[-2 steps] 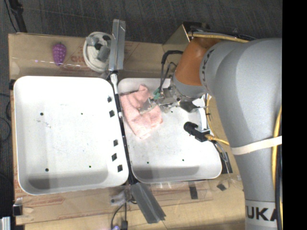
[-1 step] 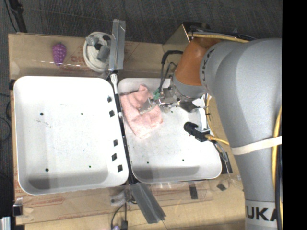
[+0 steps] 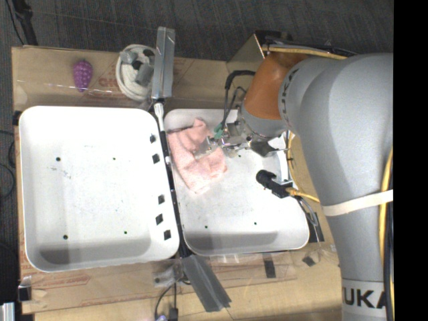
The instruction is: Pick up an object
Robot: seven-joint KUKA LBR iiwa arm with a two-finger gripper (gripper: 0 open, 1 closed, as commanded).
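Surroundings: dark carpet [image 3: 80, 12] is showing beyond a cardboard-topped table [image 3: 40, 79], which is carrying two white bins side by side.

Claw: the claw [image 3: 221, 142] is hanging low in the right bin [image 3: 247, 206], near its far wall, at the end of the grey arm [image 3: 341, 132]. I cannot tell whether it is wide or narrow, or whether it is gripping anything.

Task's thing: a crumpled pink cloth [image 3: 197, 159] is lying just to the view's left of the claw. Its near edge seems to be touching the claw, and the rest is spreading away toward the wall between the bins.

Other things: the left bin [image 3: 87, 192] is sitting well to the view's left of the claw. A small purple object [image 3: 82, 74] and a white coil [image 3: 130, 69] are resting on the table, up and well to the left of the claw, outside both bins.

Risk: the claw is meeting only the cloth's edge, so I judge it could be pinching a thin fold that slips free on lifting. The limp cloth could also be dragging along the bin floor or catching on the dividing wall.

Writing: white lettering [image 3: 364, 299] low on the arm is reading "UKA", with the start cut off. Red print on the cardboard is too faint to read.
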